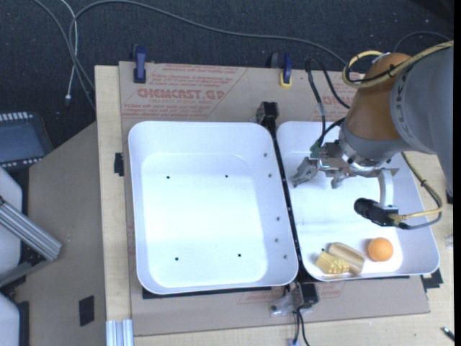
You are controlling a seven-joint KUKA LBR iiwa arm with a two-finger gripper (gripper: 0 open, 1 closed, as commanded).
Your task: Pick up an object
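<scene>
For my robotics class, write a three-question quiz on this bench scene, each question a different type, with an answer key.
1. True or false: the orange ball lies in the left bin.
2. Multiple choice: What lies right beside the corn cob in the right bin? A) a blue clamp B) a tan bread roll C) a grey cable
3. Fill in: The gripper hangs over the ____ bin, apart from the items at its near end.

Key: 1. false, the ball is in the right bin. 2. B. 3. right.
</scene>
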